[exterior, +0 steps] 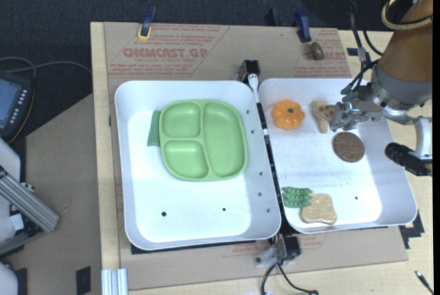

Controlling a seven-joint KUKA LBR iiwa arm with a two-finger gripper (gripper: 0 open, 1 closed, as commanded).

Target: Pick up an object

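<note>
The green divided plate lies alone in the left bin. In the right bin, the toy pumpkin sits free. My gripper hangs at the beige piece, probably my target; its state I cannot tell.

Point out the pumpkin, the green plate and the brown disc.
pumpkin (288, 115), camera view, middle of its orange body.
green plate (203, 139), camera view, divider between compartments.
brown disc (348, 147), camera view, centre of its top.
</note>
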